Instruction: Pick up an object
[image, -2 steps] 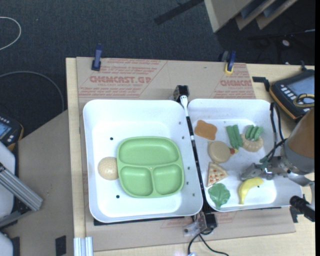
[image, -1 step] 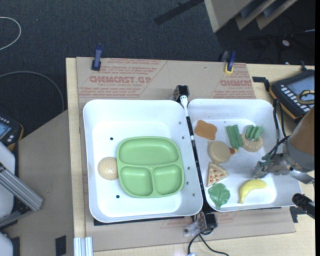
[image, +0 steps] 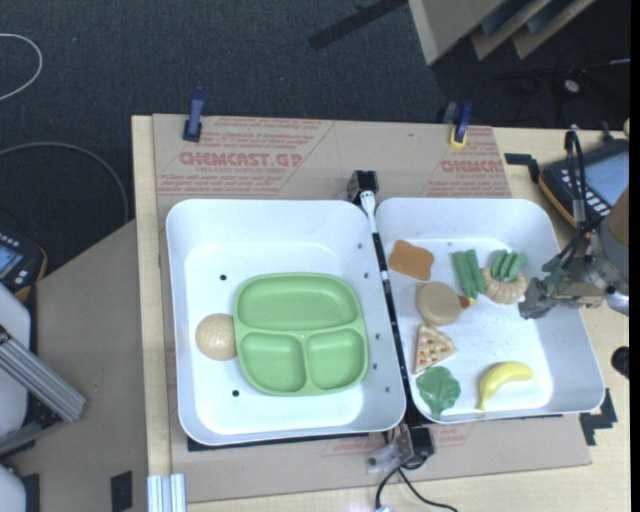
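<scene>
Positioned over the right edge of the right bin (image: 570, 392), the hand (image: 532, 305) sits just right of the tan knobbly piece (image: 503, 290), and whether it is apart or together cannot be told. Inside that bin lie a banana (image: 503, 379) with its long axis running from lower left to upper right, green stalks (image: 468, 272) running near vertical, a pizza slice (image: 432, 349) pointing down-left, a tan disc (image: 439, 302), an orange-brown slab (image: 411, 260) and a leafy green (image: 438, 389). On the desk (image: 150, 300), the left bin (image: 190, 300) holds a green divided tray (image: 300, 332) with a beige ball (image: 215, 336) touching its left side.
</scene>
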